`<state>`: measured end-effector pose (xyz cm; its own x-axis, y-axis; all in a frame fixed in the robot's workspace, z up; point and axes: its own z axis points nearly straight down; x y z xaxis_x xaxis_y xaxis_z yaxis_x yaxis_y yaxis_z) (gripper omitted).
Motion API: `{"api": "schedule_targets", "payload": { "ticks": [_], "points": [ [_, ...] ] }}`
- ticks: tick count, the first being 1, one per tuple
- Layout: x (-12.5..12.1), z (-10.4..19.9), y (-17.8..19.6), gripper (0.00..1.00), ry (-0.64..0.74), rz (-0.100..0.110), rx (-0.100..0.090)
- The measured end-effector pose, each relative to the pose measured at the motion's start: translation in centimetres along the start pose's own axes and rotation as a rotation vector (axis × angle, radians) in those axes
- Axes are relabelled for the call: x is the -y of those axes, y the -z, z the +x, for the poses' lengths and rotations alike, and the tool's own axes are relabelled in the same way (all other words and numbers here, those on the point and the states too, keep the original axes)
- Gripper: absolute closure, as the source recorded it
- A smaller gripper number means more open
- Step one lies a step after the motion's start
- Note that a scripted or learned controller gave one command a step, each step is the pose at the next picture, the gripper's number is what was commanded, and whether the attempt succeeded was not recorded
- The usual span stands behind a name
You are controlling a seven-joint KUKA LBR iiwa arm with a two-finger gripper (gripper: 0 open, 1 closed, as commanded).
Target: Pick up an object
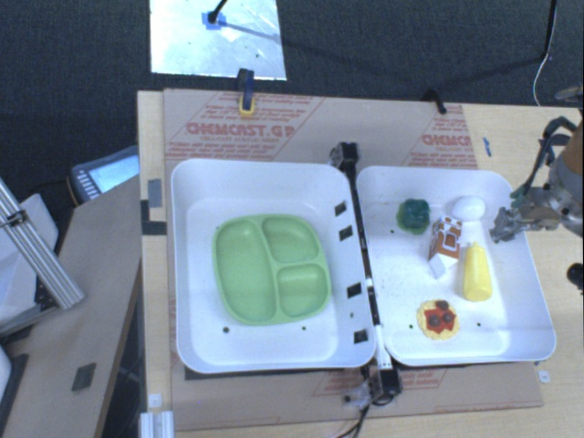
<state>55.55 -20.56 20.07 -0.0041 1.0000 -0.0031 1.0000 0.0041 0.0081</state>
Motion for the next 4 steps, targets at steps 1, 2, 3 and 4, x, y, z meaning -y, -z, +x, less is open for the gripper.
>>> {"api": "schedule_targets", "payload": {
  "ticks": [1,2,3,4],
  "points": [
    [-0.1,0.0,2.1,1.0,0.0,0.004,-0.001],
    [-1.0,5.4,1.1,1.0,0.006,0.006,-0.005],
    [-1.8,10.0,0.7,1.0,0.006,0.006,-0.004],
    [-2.1,15.3,0.1,1.0,0.006,0.007,-0.005]
  ]
}}
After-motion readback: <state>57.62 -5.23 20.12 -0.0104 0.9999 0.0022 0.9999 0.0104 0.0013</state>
